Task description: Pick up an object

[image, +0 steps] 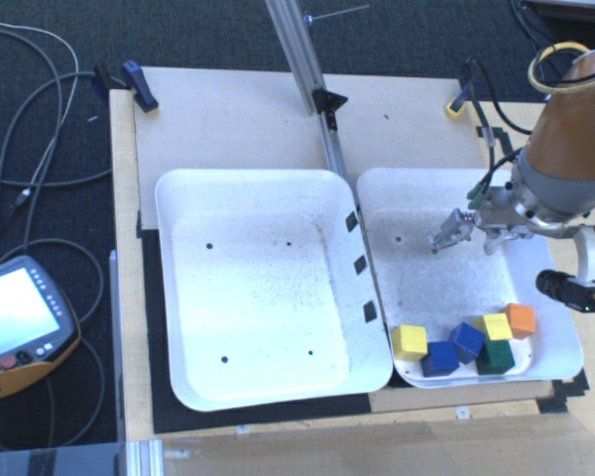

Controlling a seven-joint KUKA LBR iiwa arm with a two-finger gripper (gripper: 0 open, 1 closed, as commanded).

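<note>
Blocks crowd the near rim of the right bin [416, 191]: a yellow block [410, 341] farthest toward the left bin [193, 191], then two blue blocks [439, 358] and [467, 339], a green block [495, 356], a second yellow block [497, 325] and an orange block [521, 318], most of them touching or just beside a neighbour. The hand [450, 232] hangs over the bare middle of the right bin, well apart from the blocks and on their far side, with nothing between its fingers; whether those fingers are spread or closed I cannot tell, since they are small and blurred. The main risk, as I judge it, lies in the crowding. A descent onto the cluster could land a finger on top of one block instead of beside it, or wedge between two and shove them apart. Blocks pressed against the bin's rim leave little room for a finger on that side, so a grasp there may slip. The lone yellow block at the end looks the safest choice, having free space around it.
</note>
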